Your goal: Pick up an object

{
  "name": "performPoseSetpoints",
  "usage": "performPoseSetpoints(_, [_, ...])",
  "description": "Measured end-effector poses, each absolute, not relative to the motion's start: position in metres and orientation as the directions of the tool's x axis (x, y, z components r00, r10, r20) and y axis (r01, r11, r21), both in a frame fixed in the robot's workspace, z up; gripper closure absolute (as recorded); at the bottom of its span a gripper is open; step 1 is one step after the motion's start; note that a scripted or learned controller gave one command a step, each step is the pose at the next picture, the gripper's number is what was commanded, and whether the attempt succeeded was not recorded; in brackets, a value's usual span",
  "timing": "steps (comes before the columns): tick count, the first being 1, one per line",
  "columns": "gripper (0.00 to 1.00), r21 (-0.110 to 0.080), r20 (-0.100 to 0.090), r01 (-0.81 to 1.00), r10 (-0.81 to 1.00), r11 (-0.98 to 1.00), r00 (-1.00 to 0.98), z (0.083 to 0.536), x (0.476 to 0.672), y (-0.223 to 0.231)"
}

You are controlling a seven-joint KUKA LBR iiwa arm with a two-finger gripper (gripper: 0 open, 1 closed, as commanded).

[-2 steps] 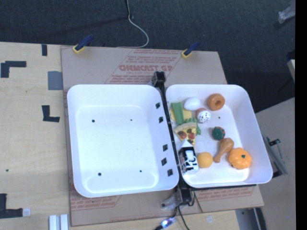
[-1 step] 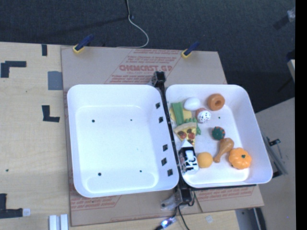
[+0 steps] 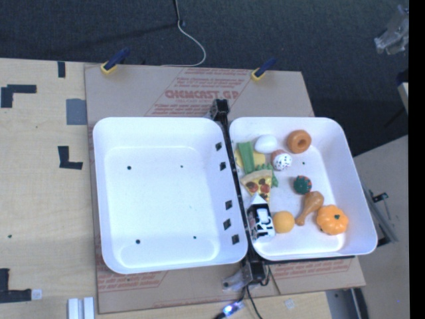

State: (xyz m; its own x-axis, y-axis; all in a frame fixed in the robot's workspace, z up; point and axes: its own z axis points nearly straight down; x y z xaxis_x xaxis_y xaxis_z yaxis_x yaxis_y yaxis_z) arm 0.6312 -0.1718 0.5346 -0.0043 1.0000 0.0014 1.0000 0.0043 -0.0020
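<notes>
The right bin [image 3: 352, 178] holds several toy foods. A white egg [image 3: 265, 143] and an orange donut [image 3: 298, 141] lie at its far side, with a white dotted ball [image 3: 282, 161] just below them. A green stalk [image 3: 246, 155] and a pizza slice [image 3: 259, 183] lie along its left wall. A dark green piece [image 3: 302, 184], a brown drumstick [image 3: 309, 207], an orange pumpkin [image 3: 331, 219], an orange ball [image 3: 283, 222] and a black-and-white item [image 3: 260, 221] fill the near part. A pale grey blurred shape [image 3: 392, 35] at the top right edge looks like my gripper, far from both bins.
The left bin [image 3: 106, 178] is bare white with a few small dark dots. Both bins rest on a cardboard sheet [image 3: 199, 92] held by blue and yellow clamps. A thin cable [image 3: 189, 35] hangs over the dark floor at the back.
</notes>
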Motion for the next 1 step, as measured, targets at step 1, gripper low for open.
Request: performPoseSetpoints(1, [1.00,-0.001,-0.001,1.000,1.000,-0.004,0.004,0.5350,0.5990,-0.2266])
